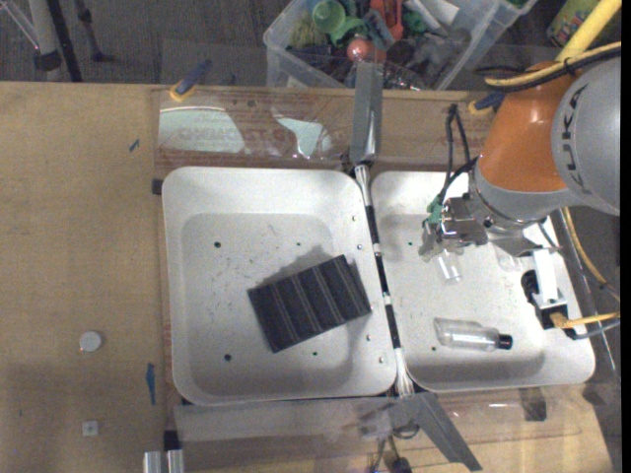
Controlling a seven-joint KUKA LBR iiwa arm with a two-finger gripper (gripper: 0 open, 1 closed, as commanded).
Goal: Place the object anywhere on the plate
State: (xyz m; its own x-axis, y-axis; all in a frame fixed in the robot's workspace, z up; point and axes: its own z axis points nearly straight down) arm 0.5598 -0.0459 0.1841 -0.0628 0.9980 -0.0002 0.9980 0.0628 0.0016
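Two shallow white bins sit side by side on the wooden surface, and the arm reaches over the right bin from the right. The left bin holds a dark ribbed slab, the plate, lying flat and turned at a slant near the bin's middle. In the right bin, near its front edge, a small clear bottle with a black cap lies on its side, well apart from the plate and across the divider between the bins.

The gripper hangs above the middle of the right bin, behind the bottle and clear of it; nothing shows between its fingers, and whether they are parted or closed cannot be told from this angle.

Judged from this layout, the pick has not yet been made. The next move calls for shifting toward the front of the bin, lining up across the bottle's narrow body, and descending. A round, smooth bottle may roll or slip. The raised rims where the bins meet must then be cleared on the carry leftward.

Behind the bins stands a clear tub of coloured toys; a small grey disc lies on the surface at left.
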